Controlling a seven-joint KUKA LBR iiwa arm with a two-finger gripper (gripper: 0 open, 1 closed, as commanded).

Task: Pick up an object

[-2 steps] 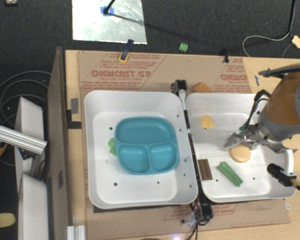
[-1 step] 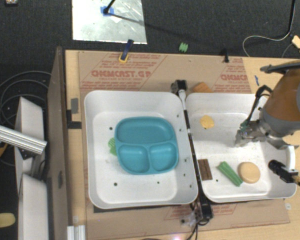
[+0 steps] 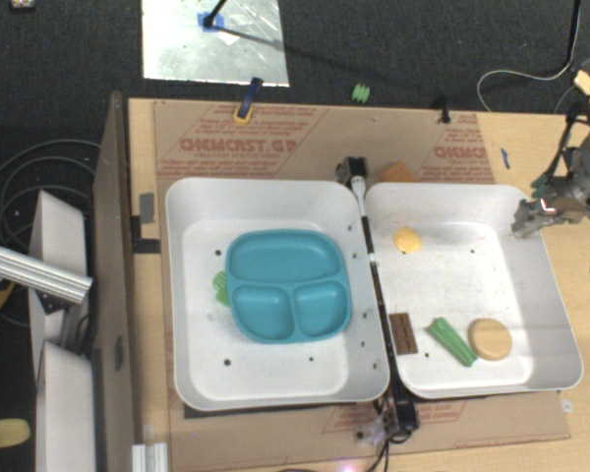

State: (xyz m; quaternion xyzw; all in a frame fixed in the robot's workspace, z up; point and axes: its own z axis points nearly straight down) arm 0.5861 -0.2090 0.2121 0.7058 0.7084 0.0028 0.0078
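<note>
**Gripper parked at three o'clock, objects lying in both bins**

Two shallow white bins side by side on the desk (image 3: 275,131). In the left bin (image 3: 192,264), a teal divided tray (image 3: 287,285) sitting near the middle, tilted slightly, with a small green piece (image 3: 219,286) peeking out from under its nine o'clock edge, touching it.

In the right bin (image 3: 541,293), four objects. Toward twelve o'clock, a small yellow lump (image 3: 407,240), well apart from the rest. Toward six o'clock, a brown rectangular block (image 3: 403,333) close to the wall shared with the left bin, then a green stick (image 3: 451,342) lying on a slant, then a round tan disc (image 3: 491,339) just beside the stick's far end, possibly touching.

Gripper (image 3: 531,216) at the right bin's three o'clock rim, near its upper corner, well apart from every object. Nothing visible between its tips; impossible to tell whether closed or apart from this angle.

Beyond the bins at twelve o'clock, an orange-tan object (image 3: 399,173) on the desk, partly hidden behind the right bin's rim.
</note>
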